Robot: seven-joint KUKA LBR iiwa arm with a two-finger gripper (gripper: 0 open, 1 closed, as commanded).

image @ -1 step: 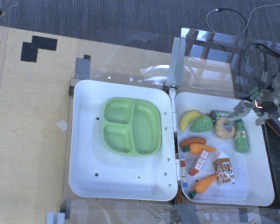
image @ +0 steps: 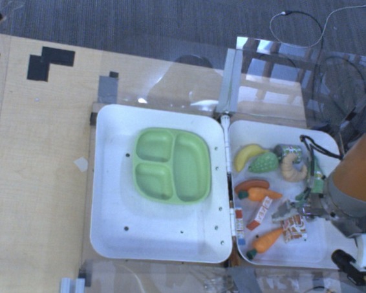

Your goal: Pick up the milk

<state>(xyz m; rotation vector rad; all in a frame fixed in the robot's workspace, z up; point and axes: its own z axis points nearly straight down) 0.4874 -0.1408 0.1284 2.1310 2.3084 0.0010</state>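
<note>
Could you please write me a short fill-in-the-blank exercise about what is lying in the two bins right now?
1. The green divided plate lies in the ____ bin as the camera sees it.
2. The plate has ____ compartments.
3. The yellow banana lies in the right bin, touching a ____ toy fruit.
4. The carrot near that bin's front edge is coloured ____.

Missing words: left; three; green; orange

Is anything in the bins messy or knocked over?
Nothing looks spilled or broken. The toy food lies jumbled in the right bin, some pieces on their sides, and the green plate sits slightly crooked in the left bin.
</note>
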